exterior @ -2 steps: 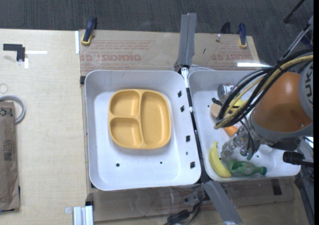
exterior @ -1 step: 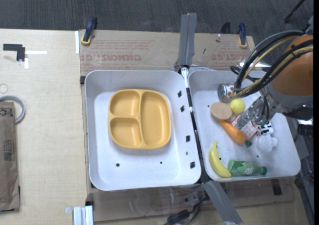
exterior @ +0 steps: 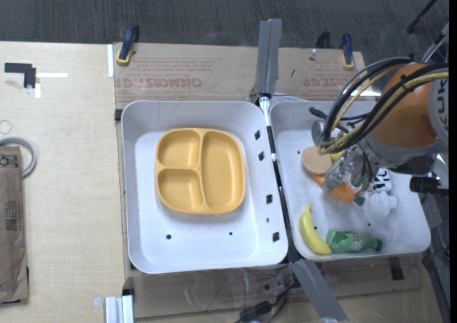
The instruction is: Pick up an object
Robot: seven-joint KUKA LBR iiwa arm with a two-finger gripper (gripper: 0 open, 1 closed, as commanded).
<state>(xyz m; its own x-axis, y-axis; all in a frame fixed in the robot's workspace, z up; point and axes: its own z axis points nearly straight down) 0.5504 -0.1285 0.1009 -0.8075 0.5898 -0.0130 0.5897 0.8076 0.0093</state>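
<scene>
Camera view is showing the gripper (exterior: 348,175) hanging low in the right bin (exterior: 293,171), its state impossible to tell, just above an orange object (exterior: 341,192) lying beside a tan disc (exterior: 315,161), with a banana (exterior: 311,231) and green bottle (exterior: 353,241) lying nearer the bin's front edge

We're seeing two white bins (exterior: 143,171) on tan cardboard (exterior: 193,71) with red print. A yellow-orange plate (exterior: 201,170) is sitting in the left one. In the right we're looking at a yellow banana (exterior: 311,229), a green bottle (exterior: 353,241), something orange (exterior: 341,191) and a tan disc (exterior: 315,161). The arm (exterior: 407,118) is showing orange.
</scene>
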